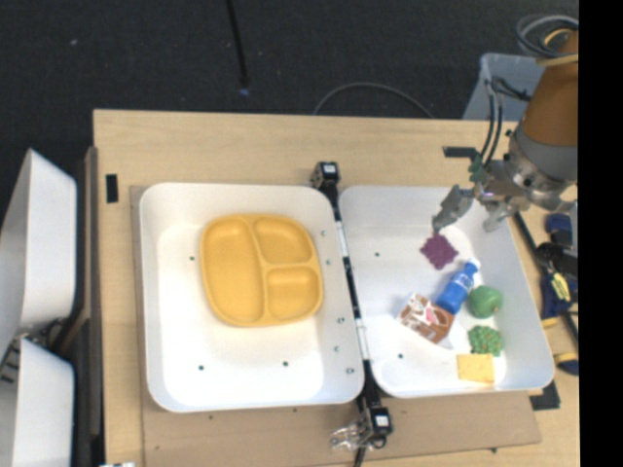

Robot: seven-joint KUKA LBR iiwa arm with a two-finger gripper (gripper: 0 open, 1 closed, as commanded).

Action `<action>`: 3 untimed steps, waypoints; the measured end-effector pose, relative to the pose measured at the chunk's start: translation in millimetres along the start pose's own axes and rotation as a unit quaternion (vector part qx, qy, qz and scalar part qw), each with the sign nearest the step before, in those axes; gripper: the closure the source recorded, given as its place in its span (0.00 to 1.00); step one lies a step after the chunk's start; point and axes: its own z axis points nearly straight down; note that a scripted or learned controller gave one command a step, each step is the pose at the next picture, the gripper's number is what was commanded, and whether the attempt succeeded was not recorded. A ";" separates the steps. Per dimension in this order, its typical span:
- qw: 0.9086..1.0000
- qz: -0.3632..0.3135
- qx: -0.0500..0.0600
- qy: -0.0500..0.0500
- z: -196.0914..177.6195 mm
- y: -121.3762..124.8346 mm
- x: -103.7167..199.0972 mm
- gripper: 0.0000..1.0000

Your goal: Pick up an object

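With fingers spread, the two-finger gripper [474, 207] hovers above the flat purple square piece [439, 251], probably light, best pinched across its edges.

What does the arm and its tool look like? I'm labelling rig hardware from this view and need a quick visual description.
The arm has a wide orange band above a grey wrist section, with dark cables running down its left side. Below it, the tool is a grey metal two-finger unit with a small green spot near its mount; its fingers are slim and grey.
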 end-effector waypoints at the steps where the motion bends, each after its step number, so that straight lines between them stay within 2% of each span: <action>1: 1.000 -0.001 -0.007 -0.001 -8.1 2.3 0.4 0.00; 3: 1.000 -0.003 -0.005 -0.001 109.0 9.1 14.0 0.00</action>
